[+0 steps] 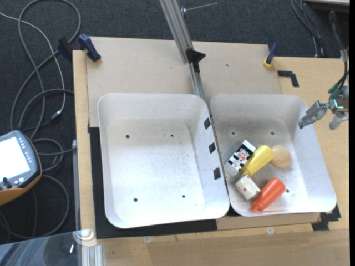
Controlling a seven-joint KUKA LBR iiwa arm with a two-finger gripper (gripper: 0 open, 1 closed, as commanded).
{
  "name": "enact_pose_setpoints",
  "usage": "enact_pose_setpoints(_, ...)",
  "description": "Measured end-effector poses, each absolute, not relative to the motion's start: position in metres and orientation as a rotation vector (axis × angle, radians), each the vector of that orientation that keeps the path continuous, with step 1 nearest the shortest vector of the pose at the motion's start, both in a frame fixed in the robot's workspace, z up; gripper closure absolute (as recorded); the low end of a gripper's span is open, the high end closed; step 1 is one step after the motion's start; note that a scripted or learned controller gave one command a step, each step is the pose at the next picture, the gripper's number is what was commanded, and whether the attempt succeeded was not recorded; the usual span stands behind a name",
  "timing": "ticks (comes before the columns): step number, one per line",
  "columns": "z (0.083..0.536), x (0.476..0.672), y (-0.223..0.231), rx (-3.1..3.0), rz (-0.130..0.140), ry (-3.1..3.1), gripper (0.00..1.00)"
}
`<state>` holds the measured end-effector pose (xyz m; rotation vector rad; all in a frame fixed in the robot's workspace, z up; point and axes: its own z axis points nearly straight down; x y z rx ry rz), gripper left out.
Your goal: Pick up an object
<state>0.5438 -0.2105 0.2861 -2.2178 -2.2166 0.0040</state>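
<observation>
Over the right bin's (310, 148) far right rim hovers the tool (324, 115), fingers spread apart, gripping nothing. Well down-left of it lie a yellow bottle (258, 159), orange object (268, 195), patterned box (241, 156) and tan ball (282, 156).

Grey metal gripper (324, 115) at the right edge, with two slim, pale, angular fingers (310, 114) tapering to darker tips. Small teal-green patch on the block joining them, with thin dark cables running up behind. Dull, unpainted finish throughout, too small and blurred for screws or markings to be made out.
</observation>
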Motion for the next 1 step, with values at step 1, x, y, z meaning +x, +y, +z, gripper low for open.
enact_pose_setpoints(1,0.2887,0.5447,-0.2102,-2.219,0.000,-2.221,0.00)
